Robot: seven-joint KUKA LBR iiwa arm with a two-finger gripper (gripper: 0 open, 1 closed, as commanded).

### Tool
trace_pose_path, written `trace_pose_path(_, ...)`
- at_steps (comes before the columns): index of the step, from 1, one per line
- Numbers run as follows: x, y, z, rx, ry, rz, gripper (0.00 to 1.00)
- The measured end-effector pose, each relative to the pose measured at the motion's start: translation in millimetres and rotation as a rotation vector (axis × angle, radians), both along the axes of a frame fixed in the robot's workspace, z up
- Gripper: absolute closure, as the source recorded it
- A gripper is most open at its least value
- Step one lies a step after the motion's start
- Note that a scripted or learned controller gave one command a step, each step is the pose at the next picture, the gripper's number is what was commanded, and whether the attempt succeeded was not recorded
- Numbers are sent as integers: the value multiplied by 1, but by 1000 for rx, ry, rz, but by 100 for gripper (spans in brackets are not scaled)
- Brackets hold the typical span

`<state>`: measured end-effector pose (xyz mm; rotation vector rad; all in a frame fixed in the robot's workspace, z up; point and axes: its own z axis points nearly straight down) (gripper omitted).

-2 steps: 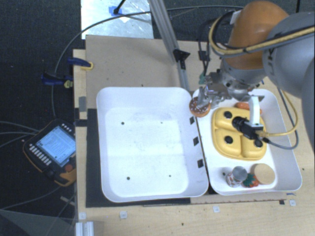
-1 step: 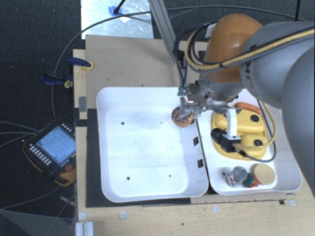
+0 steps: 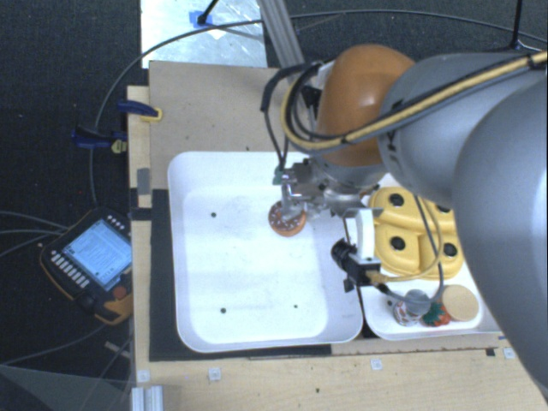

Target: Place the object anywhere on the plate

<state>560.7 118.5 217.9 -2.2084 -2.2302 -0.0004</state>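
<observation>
Small round brown cookie with speckled top, in left bin, directly under gripper, touching its tips, finger state unclear

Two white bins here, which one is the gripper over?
The left bin. The gripper hangs over its upper right part, right by a small round brown object. The right bin holds a yellow object and small items.

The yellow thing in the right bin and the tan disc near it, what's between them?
Nothing: yellow object meets tan disc in the camera view.
</observation>
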Motion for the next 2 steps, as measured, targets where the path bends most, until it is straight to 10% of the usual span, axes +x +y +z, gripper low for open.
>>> trace_pose_path(1,-18,39,17,0,-3,0,100)
trace_pose_path(2,-18,37,16,-1,-2,-5,0)
